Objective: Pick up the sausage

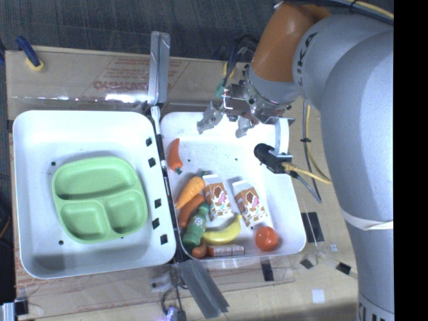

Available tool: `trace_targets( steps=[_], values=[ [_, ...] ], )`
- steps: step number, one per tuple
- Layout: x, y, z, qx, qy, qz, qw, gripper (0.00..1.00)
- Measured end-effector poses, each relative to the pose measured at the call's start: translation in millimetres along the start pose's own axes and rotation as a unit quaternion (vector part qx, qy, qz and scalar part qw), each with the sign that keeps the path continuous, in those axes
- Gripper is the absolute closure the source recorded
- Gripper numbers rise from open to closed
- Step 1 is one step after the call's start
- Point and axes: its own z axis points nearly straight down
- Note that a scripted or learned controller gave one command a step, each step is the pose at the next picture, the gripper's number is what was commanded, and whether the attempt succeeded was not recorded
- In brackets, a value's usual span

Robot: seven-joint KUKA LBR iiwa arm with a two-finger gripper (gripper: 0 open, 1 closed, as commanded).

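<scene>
Camera view from my end: the jaws (226,122) look spread with nothing between them, hovering over the far edge of the right bin (287,199). I think the sausage (225,250) is that reddish piece lying along the bin's near edge, touching the banana (223,233), with the tomato (266,238) just beside it. The green tray (100,198) sits in the left bin (33,179).

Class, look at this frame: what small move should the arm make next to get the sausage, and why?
Probably shift the open gripper toward the view's lower left. It hangs over the far end of the right bin, while what looks like the sausage lies wedged between the carrot and the green bottle.
</scene>
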Motion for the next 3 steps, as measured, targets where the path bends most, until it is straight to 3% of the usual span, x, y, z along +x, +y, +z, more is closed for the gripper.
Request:
trace_targets(
  steps=[1,2,3],
  values=[
    [45.9,-48.6,41.5,0.002,0.0,-0.058,0.9983,0.0],
    [45.0,-48.2,31.9,0.002,0.0,-0.059,0.9983,1.0],
    [171.2,-65.3,-26.5,0.001,0.001,-0.041,0.9991,1.0]
  ],
)
